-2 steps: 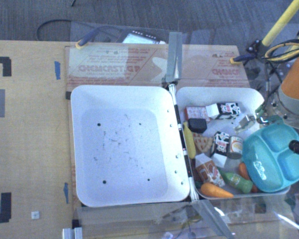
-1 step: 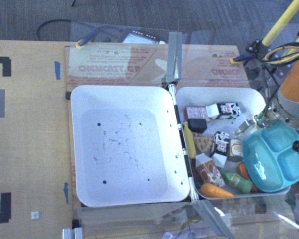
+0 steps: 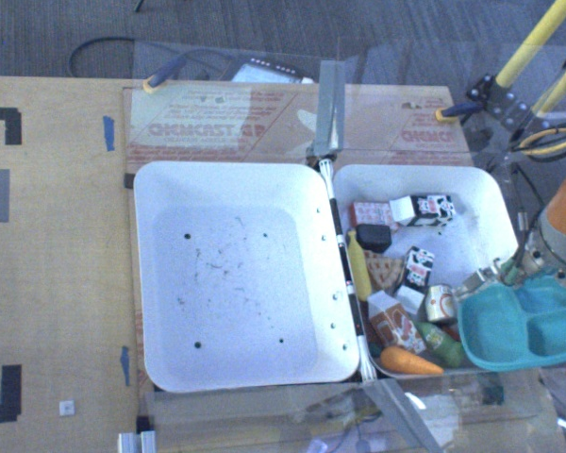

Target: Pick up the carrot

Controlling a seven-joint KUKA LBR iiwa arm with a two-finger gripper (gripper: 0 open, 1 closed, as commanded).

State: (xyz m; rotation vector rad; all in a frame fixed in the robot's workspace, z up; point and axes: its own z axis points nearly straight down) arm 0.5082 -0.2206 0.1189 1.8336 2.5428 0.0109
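Camera view, looking down at a slant.

Table (image 3: 47,253): pale wood surface, black corner marks and blue tape scraps at left.

Left bin (image 3: 170,192): white, shallow, bare of goods; only specks and small holes on its floor.

Right bin (image 3: 472,182): white, crowded along its left and near sides. Contents, far to near: red-and-white packet (image 3: 370,213); black-and-white spotted box (image 3: 436,207); dark block (image 3: 373,237); long yellow piece (image 3: 358,264) lying along the left wall; second spotted box (image 3: 419,265); small tin can (image 3: 439,304); brown-and-white carton (image 3: 394,327); green item (image 3: 446,345), partly hidden.

Carrot (image 3: 410,361): orange, lying on its side in the near-left corner of the right bin, tip pointing right, just beside the green item and touching or nearly touching the carton. Upper side exposed.

Teal divided tray (image 3: 514,324): overhangs the near-right corner of the right bin, close to the carrot's tip.

Arm (image 3: 561,220): enters at the right edge, orange band visible, above the right bin's right wall.

Hand (image 3: 509,270): metal parts glimpsed just above the teal tray, apart from the carrot. Open or closed: cannot tell. Nothing seen gripped.

Step in hand, as judged: approach; grasp not yet made. Next move calls for travel toward the near-left corner, descent over the carrot's middle, jaws set across its short axis. Hazards: near wall, carton and green item crowd the target; teal tray lies along the path.
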